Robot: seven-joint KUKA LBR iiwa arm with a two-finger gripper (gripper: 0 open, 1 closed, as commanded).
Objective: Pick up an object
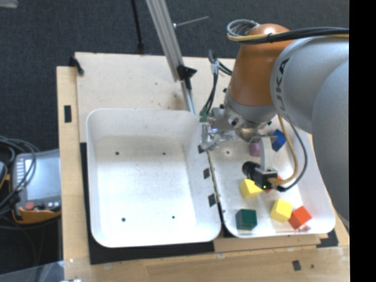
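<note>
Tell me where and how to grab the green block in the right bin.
Grip the green block across its two side faces, coming straight down from above. It sits flat near the right bin's front rim, apart from the yellow block, so its sides look reachable. The bin wall close by its left face may crowd a finger.

Partial lettering, apparently "KUKA", runs along the grey arm (305,69) at two o'clock; nothing else is legible.

Slanted aluminium rail (166,31), grey box (36,181) at left, dark carpet (70,16)
</note>
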